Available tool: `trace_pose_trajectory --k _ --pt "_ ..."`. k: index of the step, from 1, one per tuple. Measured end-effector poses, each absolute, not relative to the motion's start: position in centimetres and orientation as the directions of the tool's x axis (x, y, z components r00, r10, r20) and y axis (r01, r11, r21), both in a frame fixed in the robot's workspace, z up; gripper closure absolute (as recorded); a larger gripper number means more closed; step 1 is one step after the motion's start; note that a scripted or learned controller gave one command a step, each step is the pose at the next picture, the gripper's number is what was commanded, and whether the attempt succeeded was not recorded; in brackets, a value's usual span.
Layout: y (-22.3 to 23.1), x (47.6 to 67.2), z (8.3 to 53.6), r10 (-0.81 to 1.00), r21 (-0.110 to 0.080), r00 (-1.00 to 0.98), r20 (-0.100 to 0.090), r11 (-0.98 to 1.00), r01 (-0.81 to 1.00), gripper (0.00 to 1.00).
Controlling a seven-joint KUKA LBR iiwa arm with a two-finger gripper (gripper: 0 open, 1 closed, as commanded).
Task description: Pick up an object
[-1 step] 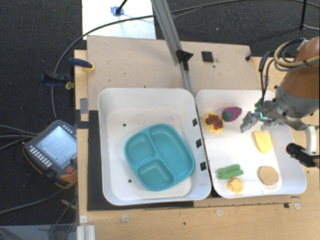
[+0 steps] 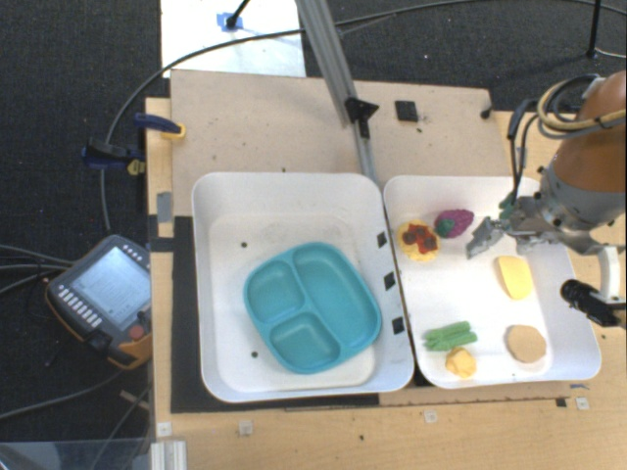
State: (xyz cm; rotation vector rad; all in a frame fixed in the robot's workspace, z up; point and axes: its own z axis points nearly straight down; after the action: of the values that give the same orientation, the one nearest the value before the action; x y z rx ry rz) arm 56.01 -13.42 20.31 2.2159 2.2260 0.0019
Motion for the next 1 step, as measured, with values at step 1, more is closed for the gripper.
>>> trace_pose_trajectory --k 1 --pt "-14.2 55.97 14.44 1.0 -0.001 -0.001 0.0 0.001 1.0 0.0"
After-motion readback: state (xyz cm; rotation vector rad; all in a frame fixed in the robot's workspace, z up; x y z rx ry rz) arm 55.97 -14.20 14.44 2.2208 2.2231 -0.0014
